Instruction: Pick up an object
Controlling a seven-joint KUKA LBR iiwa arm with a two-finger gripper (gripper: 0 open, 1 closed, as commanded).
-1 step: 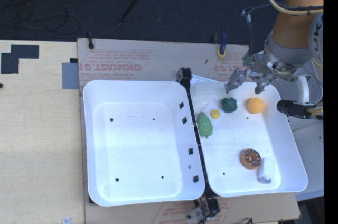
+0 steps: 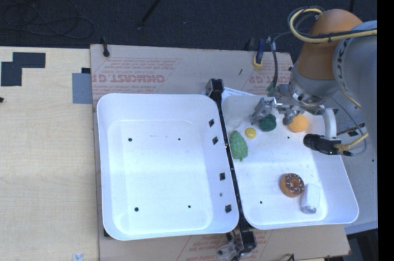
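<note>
I count two white bins, and at three o'clock six items: green lump, yellow ball, teal piece, orange ball, donut, white cylinder.

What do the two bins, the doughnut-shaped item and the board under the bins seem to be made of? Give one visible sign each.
Bins: probably smooth white plastic, with moulded rounded corners and a soft sheen.
Doughnut-shaped item: possibly plastic or rubber; brown ring with speckles, too small to tell.
Board: likely cardboard, matte tan with red printed lettering.
</note>
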